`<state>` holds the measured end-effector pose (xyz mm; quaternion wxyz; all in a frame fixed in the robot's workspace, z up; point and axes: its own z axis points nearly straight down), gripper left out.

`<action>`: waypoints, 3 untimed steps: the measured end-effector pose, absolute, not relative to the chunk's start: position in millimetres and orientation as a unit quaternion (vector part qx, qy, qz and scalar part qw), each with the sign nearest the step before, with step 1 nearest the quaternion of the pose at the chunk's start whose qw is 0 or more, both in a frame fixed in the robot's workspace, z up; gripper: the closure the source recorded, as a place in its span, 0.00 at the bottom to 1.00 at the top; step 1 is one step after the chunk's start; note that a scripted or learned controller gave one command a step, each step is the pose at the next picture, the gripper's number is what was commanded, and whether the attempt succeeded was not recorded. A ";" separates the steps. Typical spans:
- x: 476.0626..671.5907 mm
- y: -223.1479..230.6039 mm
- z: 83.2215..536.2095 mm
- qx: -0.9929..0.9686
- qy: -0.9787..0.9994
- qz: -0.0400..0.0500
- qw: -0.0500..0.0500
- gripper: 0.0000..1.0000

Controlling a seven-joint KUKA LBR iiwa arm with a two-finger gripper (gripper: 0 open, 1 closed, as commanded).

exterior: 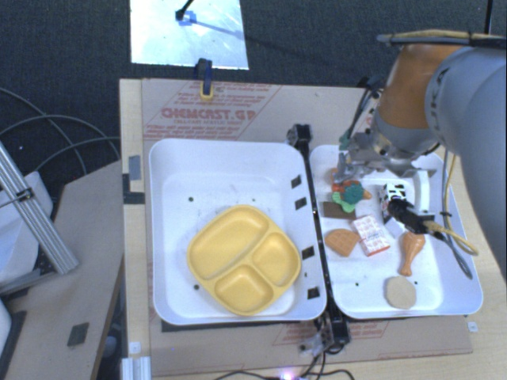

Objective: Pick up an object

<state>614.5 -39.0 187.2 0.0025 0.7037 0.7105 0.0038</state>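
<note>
Your arm (444, 93) fills the upper right of the frame, grey with the orange band. It reaches in from the right and bends down toward the top-left corner of the right bin (440, 287). The wrist is pitched steeply down, close to vertical.

The left bin (198, 180) sits mid-frame and holds the yellow divided tray (244, 258) and nothing graspable besides.

The gripper (345, 171) is low over the right bin's upper left, near the divider between the bins. You can't tell from this angle whether it's wide or narrow, and nothing visibly sits in it.

The likely target is the orange-and-green toy (348, 191), directly below the gripper in frame, touching it or just under it. It looks compact with no clear long axis, so wrist yaw probably matters little. The move is a short straight drop.

The other candidates are all lower in the frame:
- The drumstick (410, 250) is lower right, its long axis near vertical in frame.
- The red-and-white box (371, 235) lies just beside an orange wedge (342, 241).
- The tan disc (401, 292) is at the bottom, well apart from the rest.
- A small brown piece (333, 210) sits just below and left of the toy and could get nudged.
</note>
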 end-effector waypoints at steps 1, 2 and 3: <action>542.6 -89.7 115.9 0.709 0.705 -0.004 -0.003 1.00; 547.1 -86.2 119.5 0.707 0.708 0.000 0.000 0.00; 509.1 -151.2 83.6 0.709 0.705 -0.002 0.000 0.00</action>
